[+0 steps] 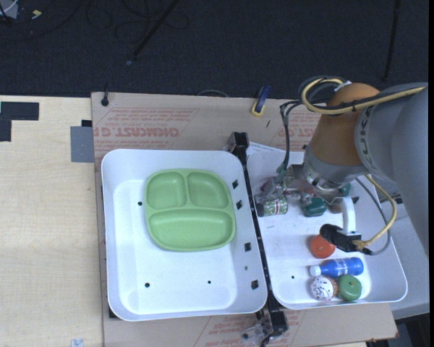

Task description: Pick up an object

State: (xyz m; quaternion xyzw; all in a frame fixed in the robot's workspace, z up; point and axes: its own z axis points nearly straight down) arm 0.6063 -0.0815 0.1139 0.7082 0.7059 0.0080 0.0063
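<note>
While the gripper [286, 194] hangs low by a small can [275, 207], grip unclear, it's reaching; next comes a clean pinch.

In the right bin [390, 284]: small can [275, 207] at 9 o'clock; orange disc [321, 248], blue bottle [341, 267], white ball [322, 288], green cap [350, 288] toward 5 o'clock.

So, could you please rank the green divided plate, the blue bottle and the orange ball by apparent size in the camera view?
1. green divided plate, by far the largest
2. blue bottle
3. orange ball, partly hidden by a black piece, so its rank is unsure
</note>
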